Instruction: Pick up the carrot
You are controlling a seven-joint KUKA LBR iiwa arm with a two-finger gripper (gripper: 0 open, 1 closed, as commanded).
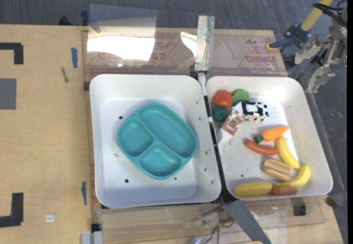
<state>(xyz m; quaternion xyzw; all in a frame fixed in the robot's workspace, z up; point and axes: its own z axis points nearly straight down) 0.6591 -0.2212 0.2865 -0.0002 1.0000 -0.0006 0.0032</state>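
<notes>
The carrot (274,133) lies in the right bin (317,127), towards its right edge, tip pointing to that edge, just above a red chilli (261,147) and beside a banana (285,151). Near the bin's front edge lie a bread roll (277,169), a second banana (300,177) and a yellow corn cob (253,188). The left bin (105,105) carries a teal divided plate (157,139). The pincer's state cannot be told.

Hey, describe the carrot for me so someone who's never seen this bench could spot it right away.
Look in the right-hand white bin, on its right half about midway down. The carrot lies there, just above a red-orange chilli and beside a yellow banana. It is the short orange piece tapering to a point, with a green stub at its left end.
</notes>
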